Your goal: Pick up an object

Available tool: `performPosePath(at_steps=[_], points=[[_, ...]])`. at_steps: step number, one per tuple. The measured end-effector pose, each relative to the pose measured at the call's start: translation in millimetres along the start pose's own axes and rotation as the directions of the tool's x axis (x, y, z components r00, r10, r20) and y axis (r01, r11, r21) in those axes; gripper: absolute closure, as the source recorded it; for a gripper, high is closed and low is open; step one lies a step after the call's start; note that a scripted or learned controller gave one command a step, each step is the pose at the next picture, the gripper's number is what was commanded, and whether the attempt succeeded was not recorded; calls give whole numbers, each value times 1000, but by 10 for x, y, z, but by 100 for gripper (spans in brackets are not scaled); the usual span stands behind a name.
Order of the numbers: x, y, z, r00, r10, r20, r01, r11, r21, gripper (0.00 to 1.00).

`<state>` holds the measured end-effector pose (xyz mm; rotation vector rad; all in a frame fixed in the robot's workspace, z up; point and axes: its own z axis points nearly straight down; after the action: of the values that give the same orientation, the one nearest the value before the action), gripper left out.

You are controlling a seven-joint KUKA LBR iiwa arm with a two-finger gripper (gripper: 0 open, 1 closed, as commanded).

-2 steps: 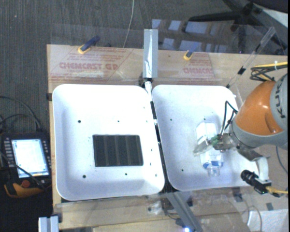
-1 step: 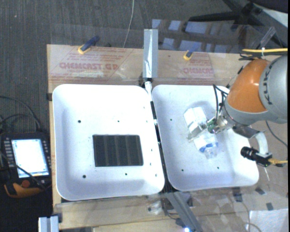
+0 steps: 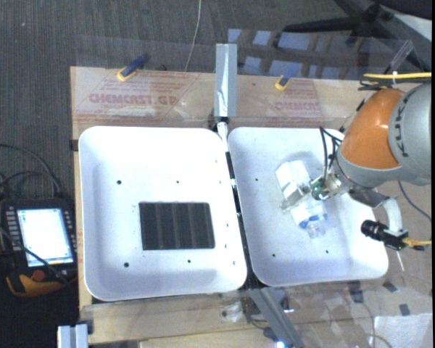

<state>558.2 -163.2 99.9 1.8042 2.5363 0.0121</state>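
A dark ribbed rectangular pad (image 3: 176,225) lies flat in the middle of the left bin (image 3: 101,158). In the right bin (image 3: 261,158) a small clear plastic object with a blue spot (image 3: 313,223) lies near the centre. My gripper (image 3: 299,188) hangs low over the right bin, just up and left of the clear object and very close to it. Whether they touch is hidden. The arm, with its orange band (image 3: 370,138), reaches in from the right over the bin's far right corner.
A metal post (image 3: 225,78) stands at the back between the two bins. A black cable fitting (image 3: 377,230) sticks out over the right bin's right rim. A handheld screen (image 3: 42,236) sits on the floor at the left.
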Motion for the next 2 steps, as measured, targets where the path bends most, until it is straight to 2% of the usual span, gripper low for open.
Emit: performPosePath(at_steps=[1, 2], points=[[39, -130, 2, 1000, 8, 4, -8, 1000, -9, 0], [-141, -560, 3, 999, -43, 2, 43, 999, -5, 0]])
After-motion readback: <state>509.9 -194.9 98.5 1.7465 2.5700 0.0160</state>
